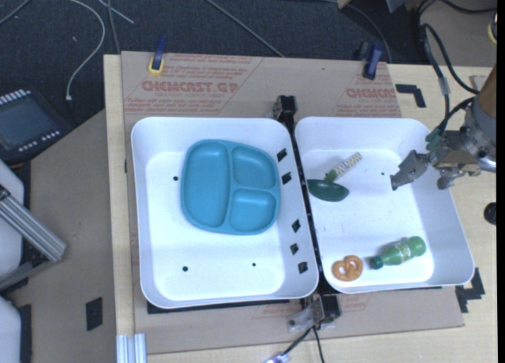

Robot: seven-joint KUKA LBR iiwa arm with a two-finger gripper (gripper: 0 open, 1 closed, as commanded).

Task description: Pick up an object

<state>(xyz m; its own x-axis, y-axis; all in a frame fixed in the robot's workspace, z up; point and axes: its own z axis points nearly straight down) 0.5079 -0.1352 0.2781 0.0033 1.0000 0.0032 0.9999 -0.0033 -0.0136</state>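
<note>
The right bin [442, 219] holds a dark green spoon [327, 190] with a pale speckled handle [346, 165] near its left wall. A small orange pretzel [347, 267] and a green bottle [398, 252] lie side by side at the bin's front. My gripper [426, 177] hangs over the right bin's far right part, above and to the right of these objects. Its two dark fingers [406, 172] stand spread apart, open, with nothing between them.
The left bin [158, 219] holds a blue divided plate [230, 186]. A black divider [296, 196] with clips runs between the two bins. Cables trail across the dark floor behind the bench, and blue clamps [158, 58] hold the cardboard base.
</note>
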